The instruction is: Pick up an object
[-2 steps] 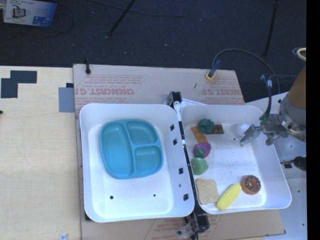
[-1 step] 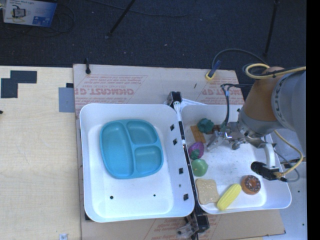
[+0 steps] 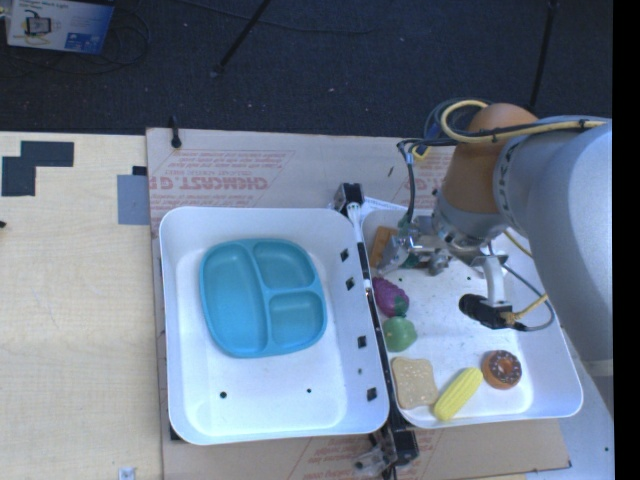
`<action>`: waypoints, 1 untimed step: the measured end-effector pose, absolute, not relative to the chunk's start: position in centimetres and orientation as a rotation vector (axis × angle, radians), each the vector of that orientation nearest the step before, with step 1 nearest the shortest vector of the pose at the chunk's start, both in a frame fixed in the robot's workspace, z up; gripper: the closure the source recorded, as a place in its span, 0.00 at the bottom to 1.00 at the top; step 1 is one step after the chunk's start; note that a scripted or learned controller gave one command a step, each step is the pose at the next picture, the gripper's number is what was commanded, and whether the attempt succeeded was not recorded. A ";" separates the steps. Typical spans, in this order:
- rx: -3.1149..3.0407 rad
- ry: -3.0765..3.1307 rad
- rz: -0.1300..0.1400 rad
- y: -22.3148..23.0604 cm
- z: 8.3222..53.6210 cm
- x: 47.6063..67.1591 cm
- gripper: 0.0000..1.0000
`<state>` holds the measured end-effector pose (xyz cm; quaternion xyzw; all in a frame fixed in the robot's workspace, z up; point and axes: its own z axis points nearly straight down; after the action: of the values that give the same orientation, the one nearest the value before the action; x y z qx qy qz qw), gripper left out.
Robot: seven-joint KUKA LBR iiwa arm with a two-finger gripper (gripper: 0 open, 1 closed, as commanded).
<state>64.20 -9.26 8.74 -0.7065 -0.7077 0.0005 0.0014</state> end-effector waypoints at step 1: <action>-2.220 -2.221 0.003 -10.4 9.2 64.4 0.00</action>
<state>64.36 -10.45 9.21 -0.7070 -0.7073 0.0008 0.0009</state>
